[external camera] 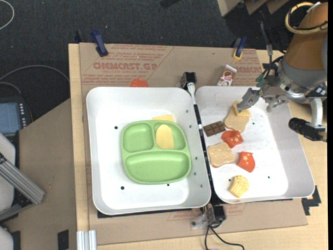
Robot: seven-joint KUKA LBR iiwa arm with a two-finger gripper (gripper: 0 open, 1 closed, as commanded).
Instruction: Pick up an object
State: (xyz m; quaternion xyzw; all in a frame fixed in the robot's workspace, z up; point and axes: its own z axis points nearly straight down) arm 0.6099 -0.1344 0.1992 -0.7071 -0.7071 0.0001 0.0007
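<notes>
The hand [261, 99] hangs over the upper part of the right bin [291, 160], w/ its two fingers spread apart and nothing between them. The left fingertip is just beside a small yellow piece [238, 109], which lies on the top edge of a toast slice [237, 121]; I cannot tell if they touch. Further down in the same bin: a chocolate bar [214, 128] near the left wall, two red strawberries [232, 138] [246, 161], a second toast slice [221, 154] and a corn cob [239, 185] at the bottom. The left bin [101, 139] carries a green divided plate [154, 152] w/ a yellow food piece [165, 136] in its upper right compartment. A small carton [226, 77] stands on the tabletop [156, 64] behind the bins.
</notes>
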